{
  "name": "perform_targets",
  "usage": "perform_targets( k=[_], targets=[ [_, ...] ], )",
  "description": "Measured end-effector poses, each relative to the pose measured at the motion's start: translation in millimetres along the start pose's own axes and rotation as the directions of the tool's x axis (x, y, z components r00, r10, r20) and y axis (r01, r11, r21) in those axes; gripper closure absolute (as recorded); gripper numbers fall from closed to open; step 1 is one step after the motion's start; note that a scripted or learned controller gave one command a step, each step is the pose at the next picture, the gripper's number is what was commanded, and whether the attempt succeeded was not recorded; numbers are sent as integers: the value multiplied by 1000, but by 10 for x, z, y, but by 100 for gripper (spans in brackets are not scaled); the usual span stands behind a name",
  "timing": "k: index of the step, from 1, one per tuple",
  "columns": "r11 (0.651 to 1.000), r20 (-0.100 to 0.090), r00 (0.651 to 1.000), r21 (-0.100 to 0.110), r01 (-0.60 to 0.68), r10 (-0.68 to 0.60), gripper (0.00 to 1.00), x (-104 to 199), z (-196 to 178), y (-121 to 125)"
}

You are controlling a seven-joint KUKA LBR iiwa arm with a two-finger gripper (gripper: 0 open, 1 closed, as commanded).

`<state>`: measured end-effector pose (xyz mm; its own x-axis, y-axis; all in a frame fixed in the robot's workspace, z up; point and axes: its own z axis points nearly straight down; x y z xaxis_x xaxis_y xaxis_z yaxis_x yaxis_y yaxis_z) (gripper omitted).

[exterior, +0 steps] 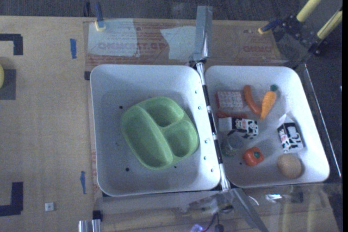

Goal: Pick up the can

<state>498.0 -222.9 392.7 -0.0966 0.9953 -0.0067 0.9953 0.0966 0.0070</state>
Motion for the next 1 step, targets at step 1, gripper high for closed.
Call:
perform_targets(
  k=[1],
  targets=[
    [956,-7,956,3,295,-295,100,449,-71,-33]
  ],
)
